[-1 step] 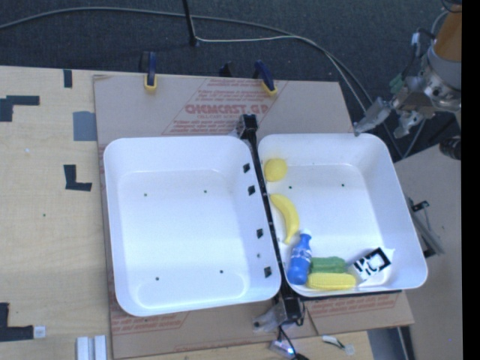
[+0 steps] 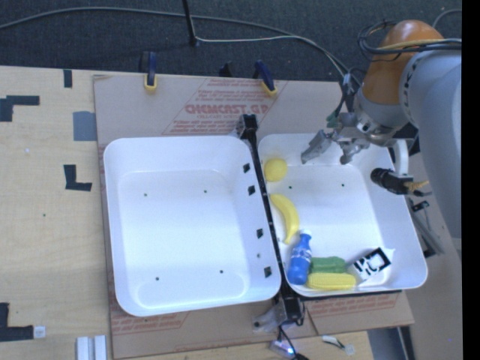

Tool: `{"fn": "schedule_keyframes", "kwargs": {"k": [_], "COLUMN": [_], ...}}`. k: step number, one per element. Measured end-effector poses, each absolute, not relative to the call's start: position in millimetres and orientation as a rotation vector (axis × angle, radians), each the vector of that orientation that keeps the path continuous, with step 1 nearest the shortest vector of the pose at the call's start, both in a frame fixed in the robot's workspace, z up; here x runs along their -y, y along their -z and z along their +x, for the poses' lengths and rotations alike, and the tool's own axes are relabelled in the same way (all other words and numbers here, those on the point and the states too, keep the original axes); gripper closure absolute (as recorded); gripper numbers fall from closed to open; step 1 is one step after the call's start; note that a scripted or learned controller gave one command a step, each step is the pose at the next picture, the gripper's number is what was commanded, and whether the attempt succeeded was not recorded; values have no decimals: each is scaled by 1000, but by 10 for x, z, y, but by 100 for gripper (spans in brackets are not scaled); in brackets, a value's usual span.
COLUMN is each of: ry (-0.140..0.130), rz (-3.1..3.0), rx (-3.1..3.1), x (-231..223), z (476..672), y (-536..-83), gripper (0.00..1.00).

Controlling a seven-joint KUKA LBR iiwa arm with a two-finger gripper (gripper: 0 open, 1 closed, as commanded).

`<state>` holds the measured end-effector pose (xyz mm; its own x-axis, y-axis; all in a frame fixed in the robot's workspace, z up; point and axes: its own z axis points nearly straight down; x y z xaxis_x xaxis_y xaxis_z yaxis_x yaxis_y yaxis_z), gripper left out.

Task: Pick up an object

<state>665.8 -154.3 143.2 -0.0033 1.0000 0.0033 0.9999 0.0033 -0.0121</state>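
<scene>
The tabletop [image 2: 45,223] is pale wood with bits of dark tape stuck on it, and beyond its far edge there's dark grey carpet with thin black cables trailing across. A sheet of cardboard [image 2: 210,111] with red lettering lies under both bins, held at the far side by two yellow-and-blue clamps [image 2: 150,77].

The grey arm [image 2: 431,88] with its orange band hangs over the far right corner, and the jaws [image 2: 334,150] sit above the far end of the right bin [image 2: 337,201], spread apart with nothing between them.

The left bin [image 2: 180,223] is well off to the left of the jaws.

All the stuff is in the right bin, nearer the camera than the jaws. The yellow banana [image 2: 286,216] is curved and lies along the divider, left of and below the jaws. A round yellow lemon [image 2: 275,169] sits just left of the jaws, closest of the lot. Further toward the near wall there's a small blue bottle [image 2: 300,259] with a white label, and beside it a green item [image 2: 328,264] touching a yellow corn-like piece [image 2: 331,280]. A black and white box [image 2: 373,262] lies tilted in the near right corner, farthest from the jaws.
</scene>
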Motion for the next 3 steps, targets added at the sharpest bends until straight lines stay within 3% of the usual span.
{"fn": "schedule_keyframes", "kwargs": {"k": [1, 2, 3], "ry": [2, -5, -2], "rz": [-2220, -2215, -2220], "rx": [2225, 2221, 2221], "x": [1224, 928, 975], "z": [6505, 6670, 6298], "y": [-1866, -1249, -837], "gripper": [0, 0, 0]}}
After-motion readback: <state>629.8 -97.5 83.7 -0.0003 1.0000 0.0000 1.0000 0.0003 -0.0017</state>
